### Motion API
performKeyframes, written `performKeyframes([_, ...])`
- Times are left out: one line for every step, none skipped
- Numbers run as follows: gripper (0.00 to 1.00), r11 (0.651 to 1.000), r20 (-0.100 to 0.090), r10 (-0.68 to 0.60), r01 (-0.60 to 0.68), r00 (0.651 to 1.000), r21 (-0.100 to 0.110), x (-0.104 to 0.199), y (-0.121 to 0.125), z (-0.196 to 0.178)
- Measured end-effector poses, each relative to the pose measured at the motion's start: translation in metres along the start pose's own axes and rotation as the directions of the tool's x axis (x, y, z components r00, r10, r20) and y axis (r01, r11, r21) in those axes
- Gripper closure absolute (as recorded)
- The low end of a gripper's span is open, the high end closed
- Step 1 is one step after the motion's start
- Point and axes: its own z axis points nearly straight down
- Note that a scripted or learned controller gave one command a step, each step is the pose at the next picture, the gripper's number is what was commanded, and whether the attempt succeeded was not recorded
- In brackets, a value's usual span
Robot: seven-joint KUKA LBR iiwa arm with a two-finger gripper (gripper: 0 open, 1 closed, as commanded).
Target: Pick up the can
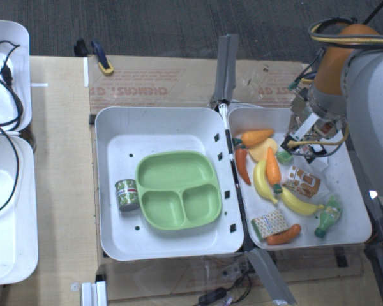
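- Small can (126, 194) with green label lying on its side in left bin (108, 164), near that bin's left wall, just beside the left edge of a green three-compartment plate (178, 189).
- Gripper (298, 136) hovering over right bin (357, 190), near its back edge, above a heap of toy food: carrots (257, 136), bananas (263, 182), small green bottle (327, 217), snack packets (302, 183).
- Finger spread impossible to tell; tangled in cables and clutter.
- Nothing seen between the fingers.
- Best approach, as a judgement: lift clear of the toy food, cross the divider to the left bin, descend over the can with fingers straddling its round sides, away from the plate rim and bin wall.
- Risk: can rolling, or a finger catching the plate edge.
- Can label writing too small to read.
- Mirrored red lettering on cardboard (153, 81) behind the bins, roughly "CHEMCO?".
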Motion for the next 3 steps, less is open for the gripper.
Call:
performKeyframes([0.0, 1.0, 0.0, 0.0, 0.0, 1.0, 0.0, 0.0, 0.0, 0.0])
performKeyframes([0.0, 0.991, -0.032, 0.131, -0.131, 0.991, 0.006, -0.013, 0.027, -0.004])
performKeyframes([0.0, 0.991, -0.032, 0.131, -0.131, 0.991, 0.006, -0.013, 0.027, -0.004])
